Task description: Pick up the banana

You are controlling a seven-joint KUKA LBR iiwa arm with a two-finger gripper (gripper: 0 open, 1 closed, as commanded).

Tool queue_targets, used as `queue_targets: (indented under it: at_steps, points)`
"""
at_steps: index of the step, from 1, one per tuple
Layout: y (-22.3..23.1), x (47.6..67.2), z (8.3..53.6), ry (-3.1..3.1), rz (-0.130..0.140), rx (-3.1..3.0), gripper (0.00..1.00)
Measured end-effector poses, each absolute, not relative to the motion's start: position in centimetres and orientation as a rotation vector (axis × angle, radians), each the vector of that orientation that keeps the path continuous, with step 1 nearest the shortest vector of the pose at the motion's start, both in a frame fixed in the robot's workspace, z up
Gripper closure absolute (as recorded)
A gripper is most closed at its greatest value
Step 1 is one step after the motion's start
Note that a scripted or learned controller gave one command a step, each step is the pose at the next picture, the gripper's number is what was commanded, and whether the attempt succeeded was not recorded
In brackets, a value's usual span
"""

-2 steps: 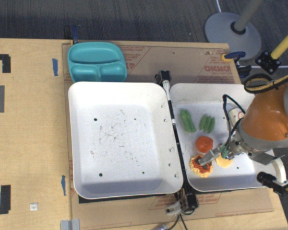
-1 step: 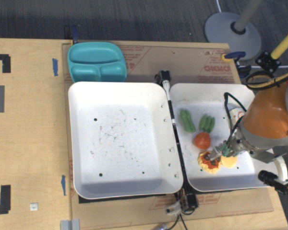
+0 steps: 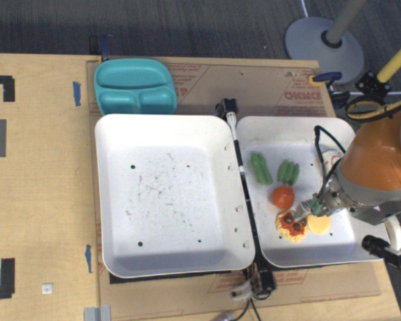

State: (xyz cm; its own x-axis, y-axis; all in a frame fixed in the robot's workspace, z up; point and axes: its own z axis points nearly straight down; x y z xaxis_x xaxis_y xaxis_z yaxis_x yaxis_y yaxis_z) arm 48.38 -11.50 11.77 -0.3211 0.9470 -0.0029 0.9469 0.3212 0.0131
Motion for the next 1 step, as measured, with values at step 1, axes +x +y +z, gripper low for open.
queue_targets:
  at_steps: [1]
  points:
    - [-2.26, 47.96, 18.45, 2.158, 0.001, 2.283, 1.0]
